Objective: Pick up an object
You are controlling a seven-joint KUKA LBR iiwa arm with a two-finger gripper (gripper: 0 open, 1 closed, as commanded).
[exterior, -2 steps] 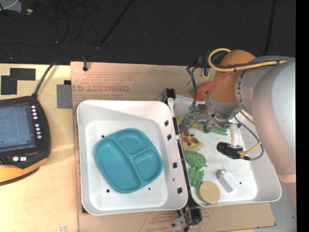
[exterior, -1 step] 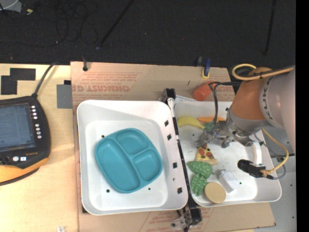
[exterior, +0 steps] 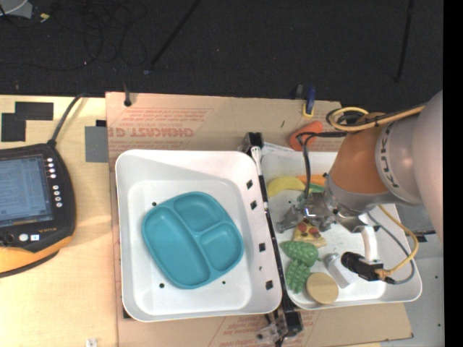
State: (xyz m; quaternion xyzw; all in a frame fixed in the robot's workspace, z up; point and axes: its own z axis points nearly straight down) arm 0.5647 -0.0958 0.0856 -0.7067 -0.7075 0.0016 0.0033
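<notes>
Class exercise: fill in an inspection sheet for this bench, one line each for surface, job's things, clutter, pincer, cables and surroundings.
Surface: cardboard sheet under two white bins, left bin and right bin.
Job's things: in the right bin, green toys, round tan disc, yellow piece.
Clutter: teal divided plate in the left bin.
Pincer: pincer low over the right bin's items.
Cables: yellow and black cable looping from the wrist.
Surroundings: pendant screen at left.

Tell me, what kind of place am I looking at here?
Most likely a robotics lab bench set up for grasping trials. A grey and orange robot arm reaches over two white bins, one holding a teal divided plate, the other toy food. A handheld control pendant lies nearby.
</notes>
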